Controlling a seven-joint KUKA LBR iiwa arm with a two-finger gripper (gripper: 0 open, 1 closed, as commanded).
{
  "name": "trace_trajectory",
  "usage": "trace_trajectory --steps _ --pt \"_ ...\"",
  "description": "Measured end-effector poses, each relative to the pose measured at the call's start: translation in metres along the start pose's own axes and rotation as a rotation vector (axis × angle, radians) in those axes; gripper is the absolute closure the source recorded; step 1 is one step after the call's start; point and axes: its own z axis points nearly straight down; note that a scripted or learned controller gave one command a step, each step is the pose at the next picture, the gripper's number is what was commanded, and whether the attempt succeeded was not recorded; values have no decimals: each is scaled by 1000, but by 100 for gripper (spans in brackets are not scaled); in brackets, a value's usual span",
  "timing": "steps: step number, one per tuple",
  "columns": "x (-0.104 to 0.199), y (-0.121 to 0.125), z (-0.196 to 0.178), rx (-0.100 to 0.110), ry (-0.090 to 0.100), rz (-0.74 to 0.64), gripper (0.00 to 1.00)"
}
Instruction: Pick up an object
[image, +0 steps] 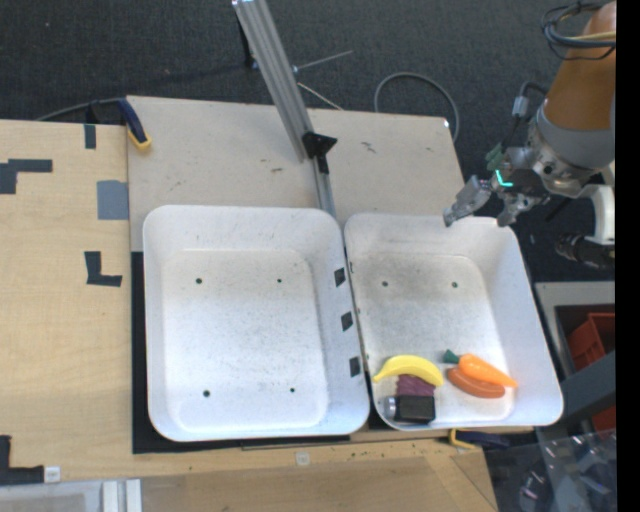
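Note:
Several small objects lie together at the near edge of the right bin (520, 290): a yellow banana (408, 369), an orange carrot with a green tip (478, 377), a dark purple piece (411, 384) and a black block (412, 407). My gripper (485, 205) hangs above the bin's far right corner, well away from the objects. Its two grey fingers stand spread apart with nothing between them.
The left bin (240, 320) sits beside the right one, with black clips along the shared rim. A slanted metal rail (290, 95) crosses the bench behind the bins. A yellow-handled clamp (135, 125) lies at the bench's far left corner.

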Motion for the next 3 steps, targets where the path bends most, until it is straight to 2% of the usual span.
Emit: trace_trajectory --steps 1,2,3 --pt "0 1 -3 -4 -1 -1 0" --pt "0 7 59 1 -1 -1 0" --pt "0 10 103 -1 -2 -1 0"
